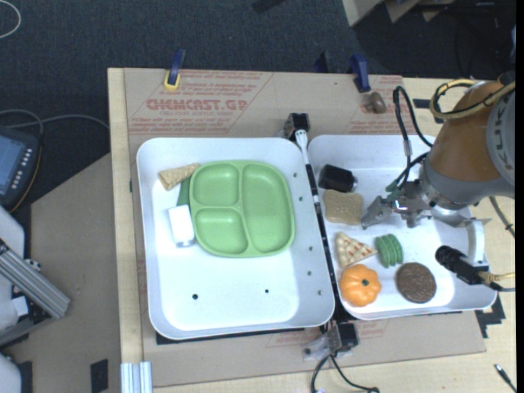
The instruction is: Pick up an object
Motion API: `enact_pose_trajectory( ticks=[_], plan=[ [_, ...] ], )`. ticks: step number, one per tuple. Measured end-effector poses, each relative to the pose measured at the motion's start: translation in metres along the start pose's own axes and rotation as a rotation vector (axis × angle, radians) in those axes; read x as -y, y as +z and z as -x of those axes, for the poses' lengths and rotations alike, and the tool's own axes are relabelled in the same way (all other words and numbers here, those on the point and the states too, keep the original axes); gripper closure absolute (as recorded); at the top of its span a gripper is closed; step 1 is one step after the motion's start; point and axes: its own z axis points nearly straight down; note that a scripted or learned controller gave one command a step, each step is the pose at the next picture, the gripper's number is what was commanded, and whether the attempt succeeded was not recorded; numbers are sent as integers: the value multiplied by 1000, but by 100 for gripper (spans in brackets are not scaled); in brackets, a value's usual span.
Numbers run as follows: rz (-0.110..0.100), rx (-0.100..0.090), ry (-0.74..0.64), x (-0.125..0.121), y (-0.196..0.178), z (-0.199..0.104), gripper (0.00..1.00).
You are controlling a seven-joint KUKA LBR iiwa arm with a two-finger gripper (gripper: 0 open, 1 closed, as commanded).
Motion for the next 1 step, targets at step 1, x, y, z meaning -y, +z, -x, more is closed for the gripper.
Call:
enact_pose_trajectory(
  ticks=[1],
  plan=[
    [1, 0, -1, 0, 27, -1, 0]
  ],
)
